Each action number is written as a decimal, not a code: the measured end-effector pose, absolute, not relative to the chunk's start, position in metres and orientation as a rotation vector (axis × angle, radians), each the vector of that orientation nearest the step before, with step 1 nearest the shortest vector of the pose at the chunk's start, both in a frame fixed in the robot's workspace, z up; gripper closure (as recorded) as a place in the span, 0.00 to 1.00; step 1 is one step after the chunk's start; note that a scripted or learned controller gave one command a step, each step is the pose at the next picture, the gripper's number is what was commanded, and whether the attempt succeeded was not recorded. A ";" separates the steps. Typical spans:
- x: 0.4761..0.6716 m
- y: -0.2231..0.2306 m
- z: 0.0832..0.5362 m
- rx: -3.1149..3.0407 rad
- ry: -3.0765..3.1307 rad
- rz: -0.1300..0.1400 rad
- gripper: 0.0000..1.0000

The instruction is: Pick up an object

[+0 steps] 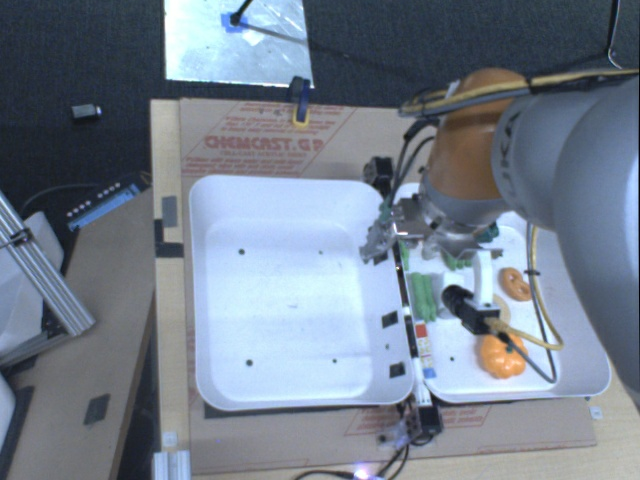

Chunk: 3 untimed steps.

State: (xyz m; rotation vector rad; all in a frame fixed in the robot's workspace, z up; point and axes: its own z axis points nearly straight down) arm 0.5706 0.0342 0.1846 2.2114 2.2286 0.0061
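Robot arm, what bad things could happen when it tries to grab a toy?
The gripper hangs over the rims where the left bin and right bin meet, so going down it might bump a rim and grab nothing. The green ridged block lies close to the right bin's wall, which may leave little room to get around it. The round orange thing might roll away if nudged.

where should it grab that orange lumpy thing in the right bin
Take the orange lumpy thing across its rounded middle, coming straight down from above. It looks squat and roundish with no handle, and it lies close to the front wall of the right bin, so a sideways approach would probably be cramped.
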 end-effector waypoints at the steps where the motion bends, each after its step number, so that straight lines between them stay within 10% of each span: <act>1: 0.524 0.036 0.184 2.222 2.224 -0.003 0.00; 2: 0.562 0.122 0.137 2.209 2.235 0.004 0.00; 3: 0.562 0.117 0.151 2.215 2.228 0.004 1.00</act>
